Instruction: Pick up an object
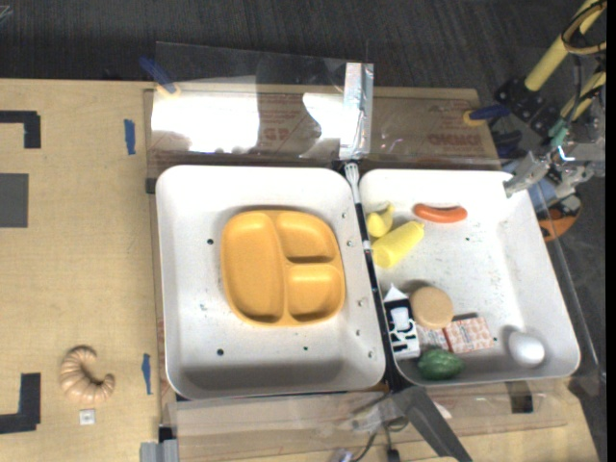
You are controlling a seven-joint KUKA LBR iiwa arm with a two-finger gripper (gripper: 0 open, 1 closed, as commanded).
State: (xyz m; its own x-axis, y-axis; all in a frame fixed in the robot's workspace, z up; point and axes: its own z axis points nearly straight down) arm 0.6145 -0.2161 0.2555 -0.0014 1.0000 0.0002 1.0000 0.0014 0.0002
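Observation:
The right bin (510, 258) holds several objects. A red-orange sausage (440, 213) lies near its back, with two yellow pieces (396, 243) beside it by the left wall. Toward the front sit a tan round disc (431, 306), a black-and-white box (401, 327), a red-and-white packet (468, 335), a green piece (440, 363) and a silvery round lump (526, 346). My gripper (537, 171) hangs over the bin's back right corner, apart from every object.
A yellow divided plate (284, 263) lies in the left bin (183, 258). On the bench at the front left rests a tan croissant-shaped toy (87, 373). A clear plastic sheet (260, 114) stands behind the bins. Yellow cables (568, 37) run at the upper right.

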